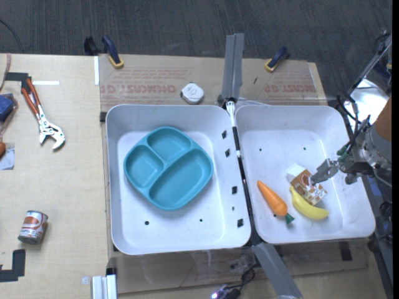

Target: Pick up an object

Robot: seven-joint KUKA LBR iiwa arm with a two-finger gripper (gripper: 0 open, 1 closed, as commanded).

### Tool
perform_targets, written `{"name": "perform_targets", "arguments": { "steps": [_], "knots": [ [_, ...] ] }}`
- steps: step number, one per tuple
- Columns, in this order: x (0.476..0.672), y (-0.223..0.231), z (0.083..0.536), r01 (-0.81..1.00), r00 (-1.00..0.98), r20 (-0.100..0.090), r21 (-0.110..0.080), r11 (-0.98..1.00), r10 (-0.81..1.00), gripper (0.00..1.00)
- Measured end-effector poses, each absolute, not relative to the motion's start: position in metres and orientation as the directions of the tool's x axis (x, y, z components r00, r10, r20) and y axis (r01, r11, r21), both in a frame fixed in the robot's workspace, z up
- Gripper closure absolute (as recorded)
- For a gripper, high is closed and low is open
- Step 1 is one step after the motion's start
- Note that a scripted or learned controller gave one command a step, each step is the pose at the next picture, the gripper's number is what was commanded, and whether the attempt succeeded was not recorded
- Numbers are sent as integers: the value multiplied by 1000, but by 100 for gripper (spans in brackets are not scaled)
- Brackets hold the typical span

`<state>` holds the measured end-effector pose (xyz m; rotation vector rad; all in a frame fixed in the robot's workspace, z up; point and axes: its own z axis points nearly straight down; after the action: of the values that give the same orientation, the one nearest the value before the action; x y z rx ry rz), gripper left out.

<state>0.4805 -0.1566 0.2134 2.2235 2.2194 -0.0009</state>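
Note:
In the right bin [274,126] lie an orange carrot [272,197] with a green top, a yellow banana [307,207] and a small brown-and-white box [307,185] tucked against the banana. My gripper [336,174] comes in from the right edge, low over the bin's right side. It is open, and its left fingertip [321,172] is just above the box's right corner. Nothing sits between the fingers.
The left bin [118,217] holds a blue divided plate [168,167]. A metal divider [233,67] runs between the bins. On the bench to the left are a wrench [41,118] and a small can [32,225]. A white disc [192,93] lies behind the bins.

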Motion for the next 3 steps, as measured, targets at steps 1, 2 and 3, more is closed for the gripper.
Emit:
{"name": "perform_targets", "arguments": {
  "steps": [1,2,3],
  "knots": [
    [505,-105,112,985,170,-4,25,-170,985,0],
    [490,-108,107,997,-61,-20,44,62,998,0],
    [489,-112,118,998,-54,-25,45,55,998,100]
  ]
}}
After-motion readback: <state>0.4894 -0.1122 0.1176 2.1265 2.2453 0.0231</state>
